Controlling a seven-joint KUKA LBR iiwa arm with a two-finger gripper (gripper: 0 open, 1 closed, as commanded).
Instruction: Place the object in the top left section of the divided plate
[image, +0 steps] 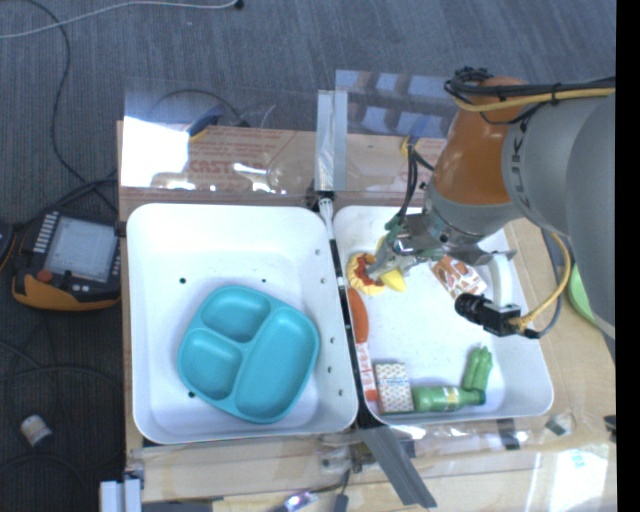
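The two-finger gripper (392, 258) sits low in the right white bin (520, 395), near its upper-left corner, over a yellow-and-red toy food piece (372, 272); its closure cannot be determined. Judged step: picking. The next move calls for lifting and carrying to the turquoise divided plastic plate (250, 352) in the left white bin (160, 240), top left section.

You are looking at a robotics lab. A grey and orange industrial arm (520, 150) reaches over a tabletop (250, 150) carrying two white bins (230, 225), cables (60, 90) trail across dark carpet (200, 50), and a control pendant (65, 260) lies on the floor beside the rig.
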